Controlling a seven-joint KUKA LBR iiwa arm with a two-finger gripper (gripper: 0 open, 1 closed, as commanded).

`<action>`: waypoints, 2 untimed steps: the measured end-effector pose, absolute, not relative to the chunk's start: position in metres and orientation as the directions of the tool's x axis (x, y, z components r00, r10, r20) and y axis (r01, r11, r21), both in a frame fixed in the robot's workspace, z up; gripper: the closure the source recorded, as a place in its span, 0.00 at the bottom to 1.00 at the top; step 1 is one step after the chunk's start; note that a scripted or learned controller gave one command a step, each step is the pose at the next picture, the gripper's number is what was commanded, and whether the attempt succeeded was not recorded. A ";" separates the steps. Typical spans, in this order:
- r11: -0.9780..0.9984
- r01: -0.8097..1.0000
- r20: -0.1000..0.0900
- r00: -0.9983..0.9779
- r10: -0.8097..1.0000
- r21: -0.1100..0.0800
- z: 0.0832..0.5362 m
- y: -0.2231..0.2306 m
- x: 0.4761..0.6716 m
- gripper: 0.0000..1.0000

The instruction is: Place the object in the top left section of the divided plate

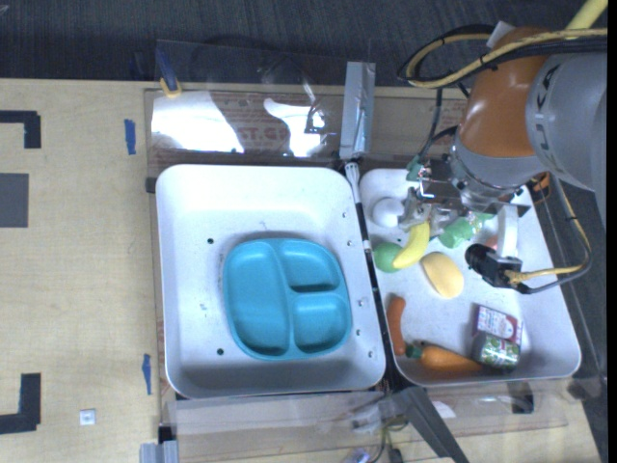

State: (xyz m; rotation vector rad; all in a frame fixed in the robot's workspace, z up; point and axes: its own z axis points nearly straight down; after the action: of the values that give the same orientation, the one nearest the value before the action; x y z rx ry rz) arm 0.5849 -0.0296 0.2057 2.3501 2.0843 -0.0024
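No object yet lies in the blue divided plate [286, 295]; the gripper [425, 222] hovers over a banana [415, 244] in the right bin [564, 340], its hold undeterminable

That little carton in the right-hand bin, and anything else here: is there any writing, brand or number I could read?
None can be read.
Small carton, purple and green, in the right bin: printed patches on its face, too small and blurred to read.
Blue divided plate in the left bin: no markings.
Banana, carrot: no stickers visible.
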 end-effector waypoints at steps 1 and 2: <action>-0.025 1.000 0.001 0.025 1.000 0.000 0.183 0.046 0.604 1.00; -0.028 1.000 0.000 0.028 1.000 0.002 0.185 0.044 0.605 0.00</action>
State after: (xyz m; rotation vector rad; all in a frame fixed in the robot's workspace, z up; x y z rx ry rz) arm 0.6046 0.0438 0.1845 2.2512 2.1896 0.0016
